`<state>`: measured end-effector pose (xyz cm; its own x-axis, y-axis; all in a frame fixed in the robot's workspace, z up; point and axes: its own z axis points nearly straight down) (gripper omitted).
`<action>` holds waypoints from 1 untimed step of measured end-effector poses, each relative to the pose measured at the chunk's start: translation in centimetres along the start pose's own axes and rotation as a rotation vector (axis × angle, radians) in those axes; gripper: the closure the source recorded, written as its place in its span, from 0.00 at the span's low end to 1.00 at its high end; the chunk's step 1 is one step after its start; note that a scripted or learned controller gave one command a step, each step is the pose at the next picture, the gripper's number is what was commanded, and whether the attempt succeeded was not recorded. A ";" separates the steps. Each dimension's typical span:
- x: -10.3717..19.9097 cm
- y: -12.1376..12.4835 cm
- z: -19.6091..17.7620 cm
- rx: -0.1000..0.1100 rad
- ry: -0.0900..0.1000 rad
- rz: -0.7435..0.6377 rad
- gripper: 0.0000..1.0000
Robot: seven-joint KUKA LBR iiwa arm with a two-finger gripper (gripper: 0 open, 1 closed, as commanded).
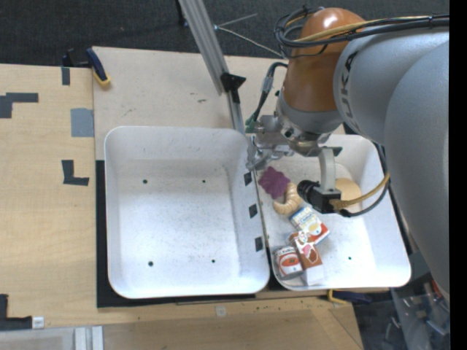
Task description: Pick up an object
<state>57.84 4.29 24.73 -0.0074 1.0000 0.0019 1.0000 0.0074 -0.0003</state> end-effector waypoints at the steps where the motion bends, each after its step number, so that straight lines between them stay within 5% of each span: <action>1: 4.4 2.3 1.8 0.001 -0.002 0.002 1.00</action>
